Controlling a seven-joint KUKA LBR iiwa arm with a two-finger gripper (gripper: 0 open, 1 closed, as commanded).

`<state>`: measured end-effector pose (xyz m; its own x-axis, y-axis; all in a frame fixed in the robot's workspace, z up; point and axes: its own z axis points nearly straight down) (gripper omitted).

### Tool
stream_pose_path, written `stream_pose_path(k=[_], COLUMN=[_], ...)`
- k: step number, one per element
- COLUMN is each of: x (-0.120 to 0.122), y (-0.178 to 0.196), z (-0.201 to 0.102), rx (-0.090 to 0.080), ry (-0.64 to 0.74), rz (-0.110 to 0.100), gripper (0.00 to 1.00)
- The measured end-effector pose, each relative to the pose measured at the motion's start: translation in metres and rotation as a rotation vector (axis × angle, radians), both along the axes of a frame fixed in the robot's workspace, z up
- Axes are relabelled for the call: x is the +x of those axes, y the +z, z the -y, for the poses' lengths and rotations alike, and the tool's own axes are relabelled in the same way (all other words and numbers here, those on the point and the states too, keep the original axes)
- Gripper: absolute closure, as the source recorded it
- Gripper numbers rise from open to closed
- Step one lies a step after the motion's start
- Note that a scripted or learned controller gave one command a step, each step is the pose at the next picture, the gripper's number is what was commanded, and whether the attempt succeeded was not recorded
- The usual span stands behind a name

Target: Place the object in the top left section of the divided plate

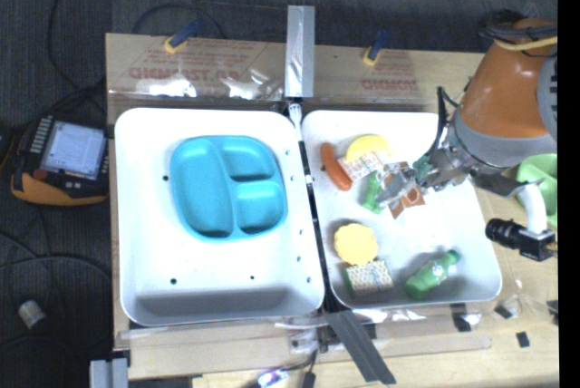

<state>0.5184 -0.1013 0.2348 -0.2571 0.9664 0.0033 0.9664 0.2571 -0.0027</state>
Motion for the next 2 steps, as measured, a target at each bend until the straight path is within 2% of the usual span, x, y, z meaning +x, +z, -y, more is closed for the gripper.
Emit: stream_pose_path(k=[1,2], x=[0.041,0.025], y=[-0.022,0.056], z=[-0.049,-0.087], rx=[-0.004,-0.005], ry=[0.122,-0.103], rz=[0.0,0.0], gripper=[1.0,1.0])
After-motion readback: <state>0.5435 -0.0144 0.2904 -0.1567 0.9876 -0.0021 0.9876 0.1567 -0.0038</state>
